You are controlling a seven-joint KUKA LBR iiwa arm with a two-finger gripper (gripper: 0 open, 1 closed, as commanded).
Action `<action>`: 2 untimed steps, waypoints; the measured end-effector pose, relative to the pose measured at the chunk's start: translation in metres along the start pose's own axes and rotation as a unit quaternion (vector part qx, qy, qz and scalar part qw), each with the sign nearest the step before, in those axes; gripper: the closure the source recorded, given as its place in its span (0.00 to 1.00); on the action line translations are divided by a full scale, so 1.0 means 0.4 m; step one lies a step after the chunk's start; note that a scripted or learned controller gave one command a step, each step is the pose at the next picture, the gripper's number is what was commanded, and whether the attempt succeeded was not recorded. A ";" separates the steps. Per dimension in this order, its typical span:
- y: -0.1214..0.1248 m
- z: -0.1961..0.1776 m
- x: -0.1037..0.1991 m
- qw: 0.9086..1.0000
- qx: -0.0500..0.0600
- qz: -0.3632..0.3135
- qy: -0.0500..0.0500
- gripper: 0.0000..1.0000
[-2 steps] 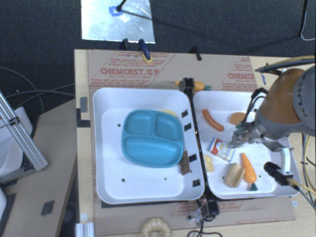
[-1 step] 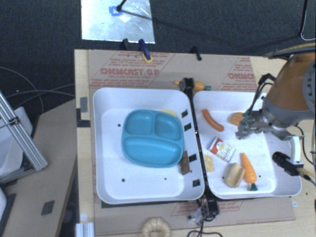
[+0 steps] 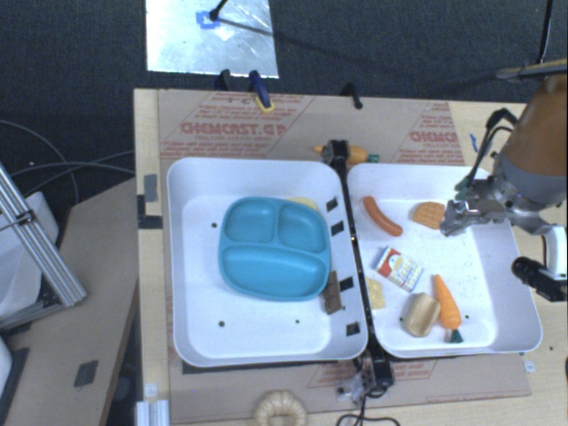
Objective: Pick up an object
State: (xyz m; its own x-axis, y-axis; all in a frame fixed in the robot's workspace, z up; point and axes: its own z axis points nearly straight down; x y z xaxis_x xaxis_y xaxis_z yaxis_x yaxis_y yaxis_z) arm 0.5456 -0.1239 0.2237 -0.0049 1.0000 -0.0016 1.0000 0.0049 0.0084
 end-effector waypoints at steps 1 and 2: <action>0.002 -0.002 0.000 1.000 0.003 0.000 0.001 1.00; 0.066 0.003 0.141 1.000 0.003 -0.003 0.002 1.00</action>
State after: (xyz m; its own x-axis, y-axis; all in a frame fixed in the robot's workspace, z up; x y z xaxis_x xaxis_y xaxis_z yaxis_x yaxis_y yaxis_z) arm 0.5718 -0.0675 0.2225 -0.0110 0.9999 0.0021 0.9999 0.0110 0.0031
